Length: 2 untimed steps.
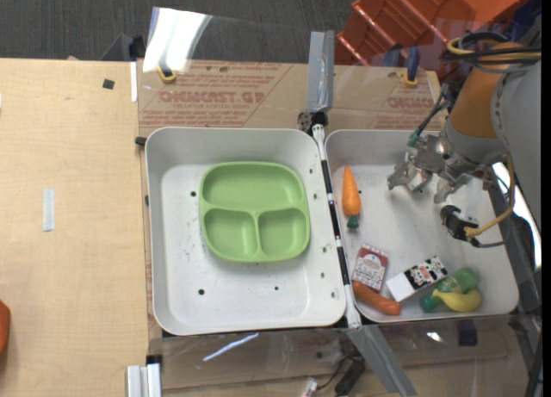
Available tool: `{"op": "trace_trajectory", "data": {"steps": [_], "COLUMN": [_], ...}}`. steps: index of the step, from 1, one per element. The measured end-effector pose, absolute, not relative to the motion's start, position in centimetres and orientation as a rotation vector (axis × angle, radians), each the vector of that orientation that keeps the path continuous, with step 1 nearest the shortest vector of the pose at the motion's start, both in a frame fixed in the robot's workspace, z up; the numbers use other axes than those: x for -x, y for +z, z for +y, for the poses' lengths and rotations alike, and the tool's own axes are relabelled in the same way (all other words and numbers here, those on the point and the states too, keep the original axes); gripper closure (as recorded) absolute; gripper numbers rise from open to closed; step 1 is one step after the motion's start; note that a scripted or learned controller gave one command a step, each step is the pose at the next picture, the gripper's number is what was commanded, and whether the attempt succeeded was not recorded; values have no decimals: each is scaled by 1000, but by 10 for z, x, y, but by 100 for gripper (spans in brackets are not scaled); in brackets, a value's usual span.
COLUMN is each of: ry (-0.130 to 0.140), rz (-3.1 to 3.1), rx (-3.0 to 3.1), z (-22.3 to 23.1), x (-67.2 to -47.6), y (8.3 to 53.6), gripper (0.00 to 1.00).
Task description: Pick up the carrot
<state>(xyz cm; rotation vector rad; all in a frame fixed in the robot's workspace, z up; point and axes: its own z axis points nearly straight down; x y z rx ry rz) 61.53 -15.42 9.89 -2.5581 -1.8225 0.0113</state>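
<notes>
While our grey metal claw (424,182) hangs over the right white bin (504,279), its fingers spread apart, it holds nothing.
We see the small orange carrot (349,191) lying at that bin's left wall, mid-frame.

The pale wooden table (69,214) carried two shallow white plastic bins side by side, touching along their inner rims: the left bin (172,300) and the right bin (405,240). A flat sheet of printed brown cardboard (232,94) lay on the table behind them.
</notes>
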Motion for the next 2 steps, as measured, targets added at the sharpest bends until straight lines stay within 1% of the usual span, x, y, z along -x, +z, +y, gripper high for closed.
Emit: {"op": "trace_trajectory", "data": {"steps": [1, 2], "ry": [17, 17], "rz": [-1828, -1828], "rx": [2554, 2554], "z": [-154, -154], "x": [-615, -615], "y": [107, 107], "gripper": [100, 0]}}
